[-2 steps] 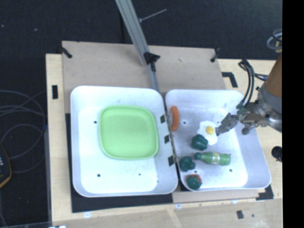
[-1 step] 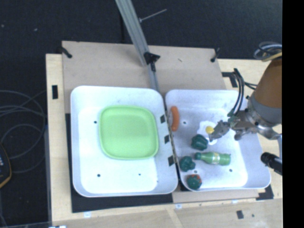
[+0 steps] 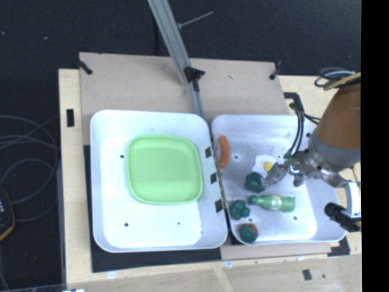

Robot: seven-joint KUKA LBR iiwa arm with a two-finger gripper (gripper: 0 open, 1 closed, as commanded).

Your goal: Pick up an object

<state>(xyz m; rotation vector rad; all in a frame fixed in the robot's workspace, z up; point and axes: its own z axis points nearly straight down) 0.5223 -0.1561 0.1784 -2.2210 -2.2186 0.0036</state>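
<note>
arm: grey body with a glossy orange band, reaching in from the right over the right bin (image 3: 304,126).
gripper (image 3: 281,170): metal, low over the right bin, just right of the yellow-white piece; can't tell its state, too small and blurred. Nothing seen held.
right bin: shallow white tray, smooth, rounded corners, holds all the small items.
sausage (image 3: 223,151): orange, elongated with rounded ends, upright along the bin's left wall.
yellow-white piece (image 3: 264,163): small, rounded, near bin centre, just beside the gripper.
dark green lump (image 3: 254,181): knobbly, irregular, just below the yellow-white piece.
bottle (image 3: 273,202): green, lying on its side, darker neck pointing left, glossy plastic look.
second green lump (image 3: 238,209): knobbly, near the left wall, left of the bottle.
round item (image 3: 248,230): green with a reddish patch, at the bin's front edge.
left bin (image 3: 109,224): same white tray, touching the right bin at the shared edge.
plate (image 3: 165,169): light green, square with rounded corners, matte plastic, flat in the left bin's centre.
table (image 3: 146,72): tan board surface, pale wooden edge.
pole (image 3: 170,32): grey metal bar, slanting down to the gap between the bins.
</note>
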